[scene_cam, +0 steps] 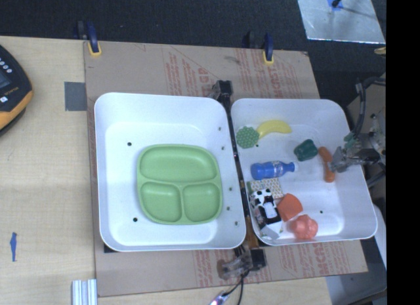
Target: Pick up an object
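Note:
The right bin (341, 117) holds several small objects. A yellow banana (274, 127) and a green bumpy ball (247, 137) lie at its back. In the middle rest a blue bottle (272, 169) on its side, a dark green block (305, 149) and an orange carrot-like stick (327, 164). Toward the front are an orange cup (289, 205), a pink lump (304, 227), a black-and-white toy (266, 208) and a patterned card (266, 187). My gripper (346, 154) is low at the bin's right side, just right of the orange stick and close to its upper end.
The left bin (111, 166) holds a green divided plate (178, 183). A yellow-and-black device (10, 94) sits at the bench's left edge. Clamps (268, 46) pin the cardboard base at the back. Cables and hardware crowd the right edge beside the gripper.

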Motion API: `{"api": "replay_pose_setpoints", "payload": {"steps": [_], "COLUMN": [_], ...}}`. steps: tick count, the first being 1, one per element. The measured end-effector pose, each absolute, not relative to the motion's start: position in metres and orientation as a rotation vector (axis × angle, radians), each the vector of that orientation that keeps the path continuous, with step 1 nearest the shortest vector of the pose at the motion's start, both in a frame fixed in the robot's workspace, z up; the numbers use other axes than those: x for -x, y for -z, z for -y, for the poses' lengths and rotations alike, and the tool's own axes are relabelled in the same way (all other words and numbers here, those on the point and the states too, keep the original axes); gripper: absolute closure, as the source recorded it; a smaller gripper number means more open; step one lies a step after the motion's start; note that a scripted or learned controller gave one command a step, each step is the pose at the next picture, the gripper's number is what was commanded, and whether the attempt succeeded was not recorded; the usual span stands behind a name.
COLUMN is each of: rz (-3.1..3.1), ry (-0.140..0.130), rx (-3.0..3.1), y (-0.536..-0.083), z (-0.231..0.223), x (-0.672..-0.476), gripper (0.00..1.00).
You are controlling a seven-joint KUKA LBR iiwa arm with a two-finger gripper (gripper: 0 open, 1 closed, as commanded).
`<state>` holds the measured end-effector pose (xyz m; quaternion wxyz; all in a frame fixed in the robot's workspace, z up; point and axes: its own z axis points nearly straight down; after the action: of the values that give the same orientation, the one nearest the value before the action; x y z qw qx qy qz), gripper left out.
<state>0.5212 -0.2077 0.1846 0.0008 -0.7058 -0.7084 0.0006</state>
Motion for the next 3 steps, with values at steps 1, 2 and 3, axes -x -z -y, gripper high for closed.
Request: {"api": "replay_pose_setpoints", "payload": {"steps": [1, 2, 3], "rz": [2.224, 2.225, 2.225], "ry": [-0.003, -0.005, -0.007], "rx": [2.216, 2.213, 2.212], "y": [-0.184, -0.091, -0.092], "z": [0.208, 0.171, 0.188], "x": [-0.521, -0.578, -0.656], "gripper": [0.0, 0.0, 0.0]}}
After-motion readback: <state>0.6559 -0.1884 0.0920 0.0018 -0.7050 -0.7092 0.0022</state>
